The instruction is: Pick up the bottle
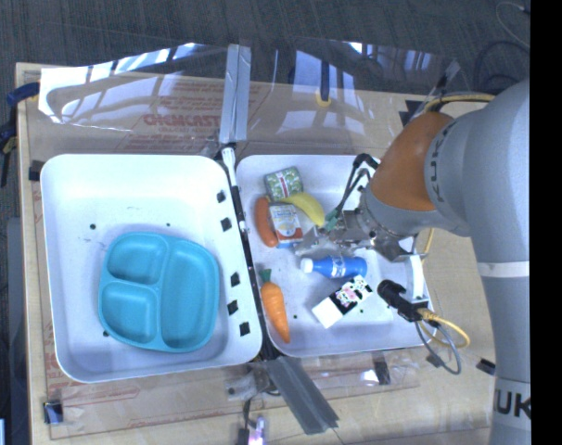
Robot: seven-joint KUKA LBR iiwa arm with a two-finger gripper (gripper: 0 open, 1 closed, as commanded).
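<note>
Fingers [332, 239] of the gripper [341, 236] reach down into the right bin [392, 334], just above the bottle [335, 266]; from this slanted view nobody can tell whether they are spread or pressed together, as the metal parts blur into one dark cluster. They sit close over the bottle's upper side, but contact cannot be confirmed, and the bottle does not show between them.

The bottle lies on its side on the bin floor, near the middle of the right bin. Its body is bright blue with a pale patch along it, and its white cap end points toward the left bin [68, 193]. It lies roughly level across the view.

Just above and left of the bottle sit a yellow banana [308, 208], a small white packet [286, 219] with a reddish print, and an orange-red sausage-like item [264, 222], all crowded together. Above them rests a green packet [283, 184] near the bin's far wall. Below the bottle lies a black-and-white box [344, 300], tilted, near but apart from the bottle. An orange carrot [275, 310] lies by the bin's left wall, well apart from the bottle.

The grey arm [485, 184] comes in from the right, its orange band [413, 167] above the wrist hanging over the bin's right side.

In the left bin rests a light blue divided plate [159, 291] with three compartments. Both bins stand side by side on the worktop [31, 341].
</note>
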